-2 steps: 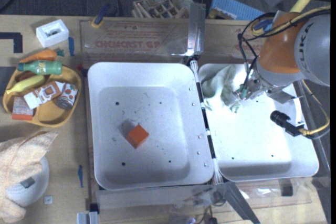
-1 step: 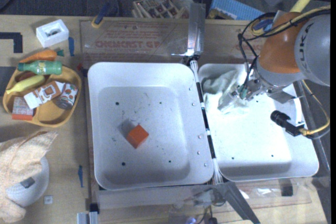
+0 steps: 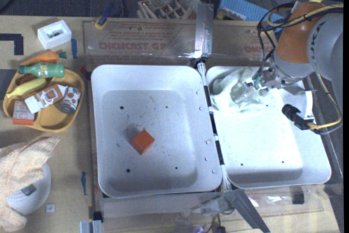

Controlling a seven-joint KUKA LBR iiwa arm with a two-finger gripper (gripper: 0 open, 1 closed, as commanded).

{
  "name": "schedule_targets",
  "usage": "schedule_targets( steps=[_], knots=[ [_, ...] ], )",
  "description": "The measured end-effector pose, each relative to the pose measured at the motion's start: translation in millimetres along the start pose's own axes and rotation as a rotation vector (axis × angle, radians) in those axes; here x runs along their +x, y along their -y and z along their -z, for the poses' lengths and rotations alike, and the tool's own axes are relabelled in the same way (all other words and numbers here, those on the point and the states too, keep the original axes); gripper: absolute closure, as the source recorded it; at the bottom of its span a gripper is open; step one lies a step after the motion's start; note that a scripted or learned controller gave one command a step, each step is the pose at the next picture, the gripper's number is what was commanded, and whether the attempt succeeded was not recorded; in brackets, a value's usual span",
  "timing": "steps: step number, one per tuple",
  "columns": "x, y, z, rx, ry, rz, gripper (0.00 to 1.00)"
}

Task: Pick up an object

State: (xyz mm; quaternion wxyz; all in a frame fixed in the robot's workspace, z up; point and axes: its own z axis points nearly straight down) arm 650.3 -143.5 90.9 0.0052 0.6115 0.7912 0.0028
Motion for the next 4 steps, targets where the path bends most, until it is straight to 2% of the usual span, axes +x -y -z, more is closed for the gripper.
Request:
schedule_targets(
  steps=[1, 4],
  knots=[
    [35.2, -28.5, -0.3, 0.004, 0.002, 0.038, 0.0],
    [35.3, -28.5, -0.3, 0.004, 0.003, 0.039, 0.0]
  ],
)
